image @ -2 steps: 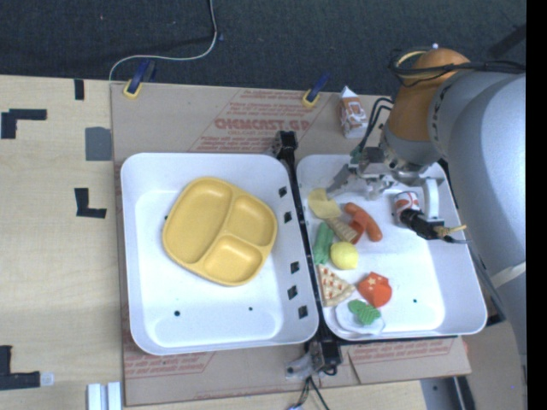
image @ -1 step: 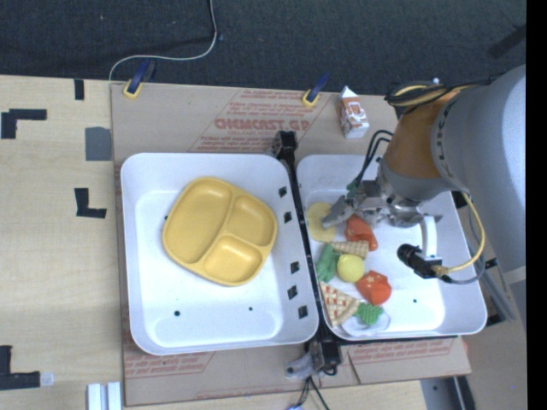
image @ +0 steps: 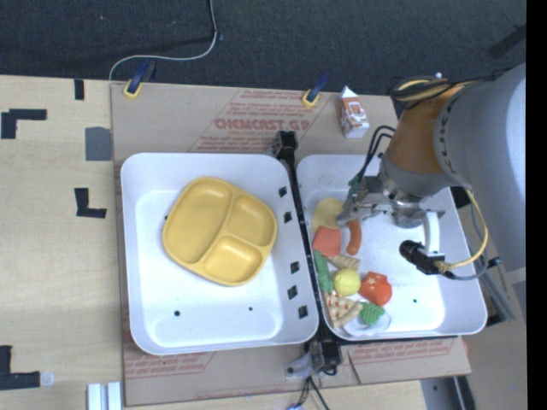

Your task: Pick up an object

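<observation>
In the right bin [image: 444,310], toward its near left corner, small toy foods lie packed together: a green piece [image: 371,314], a waffle [image: 343,311], a tomato [image: 376,289], a lemon [image: 346,282]. They look smooth and rounded, so a pinch may slip or drag a neighbour. Just behind, the tool [image: 352,219] hangs over an orange sausage [image: 352,239], perhaps touching it; whether it is closed I cannot tell. The left bin [image: 141,229] holds a glossy yellow plate [image: 220,230]. A small carton [image: 353,114] stands near the tabletop's far edge.

Even overhead light, soft shadows (faint glare on white bins [image: 145,254]), slightly soft focus.
</observation>
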You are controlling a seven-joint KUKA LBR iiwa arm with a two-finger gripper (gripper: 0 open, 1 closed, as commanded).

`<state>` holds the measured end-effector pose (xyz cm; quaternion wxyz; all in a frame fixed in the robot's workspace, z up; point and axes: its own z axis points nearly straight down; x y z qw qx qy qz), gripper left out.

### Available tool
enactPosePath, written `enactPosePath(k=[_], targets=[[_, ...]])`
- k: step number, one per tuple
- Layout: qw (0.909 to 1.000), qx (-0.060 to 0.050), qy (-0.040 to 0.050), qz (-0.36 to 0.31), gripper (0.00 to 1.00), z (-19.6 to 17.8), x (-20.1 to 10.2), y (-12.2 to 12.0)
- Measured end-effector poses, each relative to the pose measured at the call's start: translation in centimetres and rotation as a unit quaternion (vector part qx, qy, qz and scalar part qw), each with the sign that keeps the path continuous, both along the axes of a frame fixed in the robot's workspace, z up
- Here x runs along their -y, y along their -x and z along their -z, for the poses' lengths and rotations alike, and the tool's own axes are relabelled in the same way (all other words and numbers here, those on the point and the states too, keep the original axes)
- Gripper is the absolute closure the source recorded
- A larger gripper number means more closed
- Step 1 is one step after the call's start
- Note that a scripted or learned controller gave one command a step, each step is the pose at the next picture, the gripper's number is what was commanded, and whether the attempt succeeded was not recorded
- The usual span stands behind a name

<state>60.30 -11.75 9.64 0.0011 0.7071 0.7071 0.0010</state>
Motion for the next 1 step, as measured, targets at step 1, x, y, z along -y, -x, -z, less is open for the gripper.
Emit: enactPosePath(k=[1], targets=[[1.0000, 0.001, -0.0007, -0.004, 1.00, -9.34, -6.97, 2.18]])
